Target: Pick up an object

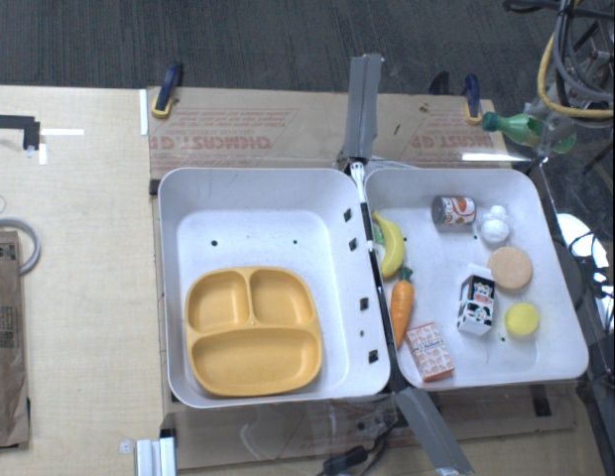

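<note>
Two white bins side by side on cardboard (258, 127), mid-frame: left bin (179, 266), right bin (563, 296).

Count, left bin: one yellow plate (253, 330), three compartments, sitting in the lower half, near the bottom-left corner.

Count, right bin: eight items, one of each.
- banana (389, 244): against the left wall, long axis roughly top-to-bottom of frame, curve bulging right.
- carrot (401, 310): just below the banana, long axis top-to-bottom, green end up and touching the banana's lower end, tip pointing to the bottom of frame.
- can (453, 211): upper middle, lying on its side, long axis left-right.
- white ball (495, 228): just right of the can; may be two small ones bunched together, too blurred to tell.
- tan disc (510, 267): lying flat, below the white ball.
- yellow ball (522, 318): below the disc, near the right wall.
- carton (476, 303): black-and-white print, between carrot and yellow ball, long axis near vertical with a slight tilt.
- red box (430, 352): lower left, lying flat, long axis tilted a little from vertical, top leaning left.

Outside the bins: two blue clamps at the top edge of the cardboard, left clamp (169, 87) and right clamp (471, 92). One grey bar (364, 107) running up-frame from the seam between the bins. One green object (516, 124) upper right, below a cable bundle (580, 38). One brown bag (5, 345) at the left edge.
</note>
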Action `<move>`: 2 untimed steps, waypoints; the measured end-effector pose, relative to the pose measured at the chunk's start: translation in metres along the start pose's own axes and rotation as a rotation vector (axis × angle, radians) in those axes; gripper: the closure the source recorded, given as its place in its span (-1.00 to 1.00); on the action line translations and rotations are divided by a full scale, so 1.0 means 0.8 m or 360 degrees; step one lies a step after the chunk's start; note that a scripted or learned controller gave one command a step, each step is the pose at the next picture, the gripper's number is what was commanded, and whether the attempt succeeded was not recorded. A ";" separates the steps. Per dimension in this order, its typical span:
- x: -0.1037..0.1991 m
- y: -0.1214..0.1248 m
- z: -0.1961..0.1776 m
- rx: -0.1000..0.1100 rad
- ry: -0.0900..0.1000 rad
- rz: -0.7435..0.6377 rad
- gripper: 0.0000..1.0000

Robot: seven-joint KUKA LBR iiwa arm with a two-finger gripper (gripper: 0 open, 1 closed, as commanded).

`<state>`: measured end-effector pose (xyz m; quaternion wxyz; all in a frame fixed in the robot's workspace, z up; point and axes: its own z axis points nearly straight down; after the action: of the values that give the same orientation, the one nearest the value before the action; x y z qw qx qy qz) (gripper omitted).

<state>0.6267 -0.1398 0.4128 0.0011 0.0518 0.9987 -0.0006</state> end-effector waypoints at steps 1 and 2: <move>-0.007 -0.102 -0.036 0.0002 -0.0002 -0.0116 1.00; -0.009 -0.102 -0.048 0.0002 -0.0008 -0.0116 1.00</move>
<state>0.6254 -0.2217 0.4510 0.0036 0.0154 0.9999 -0.0014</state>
